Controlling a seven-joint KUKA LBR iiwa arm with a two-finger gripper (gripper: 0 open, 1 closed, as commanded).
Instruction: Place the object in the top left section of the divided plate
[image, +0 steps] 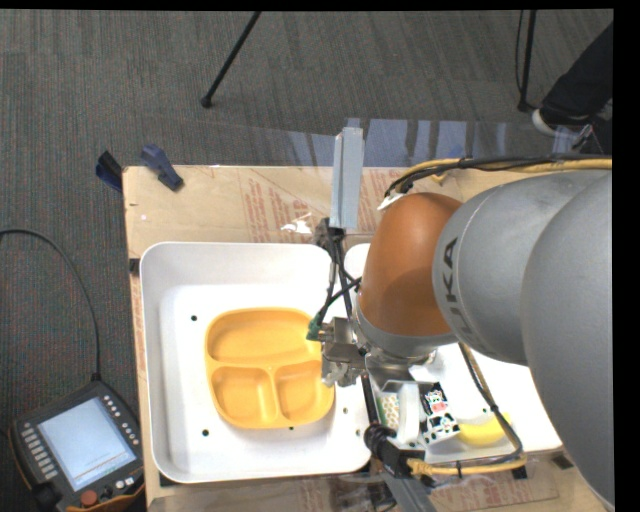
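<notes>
We are viewing the arm (500, 270) reaching over the seam between the two bins (170, 290), presumably to bring the gripper (335, 362) to the plate (262, 380). The plate is lying just left of the gripper. Whether the gripper is gripping anything, we cannot tell. A yellow object (482, 430) is lying well right. "KUKA" is partly showing on the arm.

Glossy yellow plastic divided plate (262, 378)

the grey arm (520, 270) reaches in from the right, its orange band (410, 265) facing the camera.
</notes>
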